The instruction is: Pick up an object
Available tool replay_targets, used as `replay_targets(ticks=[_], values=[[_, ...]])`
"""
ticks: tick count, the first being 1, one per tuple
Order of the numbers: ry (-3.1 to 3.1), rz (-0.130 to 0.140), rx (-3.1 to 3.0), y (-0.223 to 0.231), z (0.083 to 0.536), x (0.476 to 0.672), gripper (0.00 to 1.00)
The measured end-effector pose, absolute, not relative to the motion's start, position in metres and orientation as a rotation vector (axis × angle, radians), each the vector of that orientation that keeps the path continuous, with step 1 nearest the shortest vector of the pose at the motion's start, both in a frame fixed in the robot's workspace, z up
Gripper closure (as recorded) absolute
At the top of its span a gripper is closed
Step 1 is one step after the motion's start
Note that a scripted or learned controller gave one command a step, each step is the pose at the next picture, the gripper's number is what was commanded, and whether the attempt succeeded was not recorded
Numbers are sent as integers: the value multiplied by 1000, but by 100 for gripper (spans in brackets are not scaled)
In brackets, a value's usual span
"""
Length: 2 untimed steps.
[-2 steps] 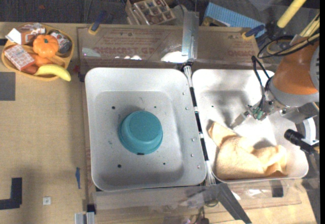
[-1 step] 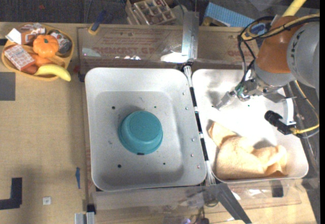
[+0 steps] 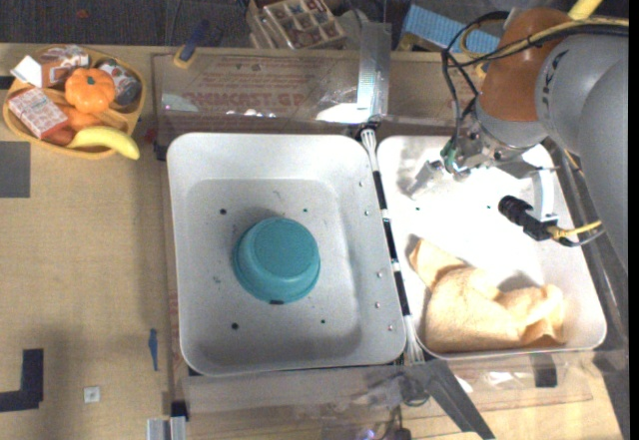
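A teal bowl [image 3: 278, 258] lies upside down in the middle of the left bin [image 3: 200, 161]. A crumpled tan cloth [image 3: 486, 308] fills the near part of the right bin [image 3: 469, 226]. My gripper [image 3: 427, 175] hangs over the far left corner of the right bin, pointing down and to the left. It is well apart from the cloth and across the bin wall from the bowl. Nothing shows in it. The grey arm with its orange band [image 3: 519, 59] reaches in from the upper right.
A basket of toy fruit and boxes [image 3: 75, 107] sits on the bench at the far left. A clear plastic sheet [image 3: 270, 89] lies behind the bins. Crates and cables crowd the floor beyond. A black cable fitting [image 3: 517, 210] hangs below the wrist.
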<state>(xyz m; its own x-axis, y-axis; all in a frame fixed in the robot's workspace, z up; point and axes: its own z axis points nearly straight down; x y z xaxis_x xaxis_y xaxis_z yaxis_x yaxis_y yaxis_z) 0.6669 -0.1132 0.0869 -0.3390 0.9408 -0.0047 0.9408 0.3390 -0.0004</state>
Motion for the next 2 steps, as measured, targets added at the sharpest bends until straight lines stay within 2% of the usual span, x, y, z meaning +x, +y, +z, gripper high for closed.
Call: replay_targets(ticks=[1, 2], values=[[2593, 1, 1772, -123, 136, 580, 0], [2713, 8, 1565, -138, 90, 501, 0]])
